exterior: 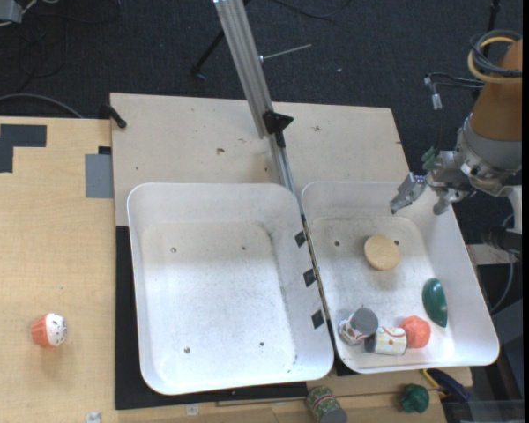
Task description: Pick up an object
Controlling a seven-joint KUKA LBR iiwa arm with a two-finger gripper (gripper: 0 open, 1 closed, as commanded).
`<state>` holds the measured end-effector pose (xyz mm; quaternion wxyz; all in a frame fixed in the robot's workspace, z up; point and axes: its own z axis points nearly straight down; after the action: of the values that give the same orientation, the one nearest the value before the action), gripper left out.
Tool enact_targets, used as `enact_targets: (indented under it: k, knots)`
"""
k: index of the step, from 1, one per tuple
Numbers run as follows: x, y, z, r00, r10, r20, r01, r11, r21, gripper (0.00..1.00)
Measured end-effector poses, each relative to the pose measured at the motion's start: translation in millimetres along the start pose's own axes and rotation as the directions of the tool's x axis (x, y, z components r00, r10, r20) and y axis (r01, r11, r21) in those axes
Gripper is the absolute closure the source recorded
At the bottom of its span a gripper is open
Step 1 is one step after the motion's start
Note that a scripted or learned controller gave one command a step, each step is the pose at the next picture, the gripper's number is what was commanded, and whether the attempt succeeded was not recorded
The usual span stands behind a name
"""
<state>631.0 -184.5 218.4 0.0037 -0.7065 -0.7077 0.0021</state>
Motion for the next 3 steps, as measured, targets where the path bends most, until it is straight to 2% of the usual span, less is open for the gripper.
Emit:
enact_targets:
  k: [1, 2, 3]
  knots:
    - [2.4, -1.6, 43.7, 1.0, 0.001, 0.0, -0.001, 1.0, -0.001, 0.0]
    - [1.4, -7.3, 107.3, 1.0, 0.001, 0.0, -0.001, 1.0, 0.001, 0.0]
    - [0.3, -5.7, 92.9, 1.0, 0.003, 0.002, -0.003, 1.0, -0.006, 1.0]
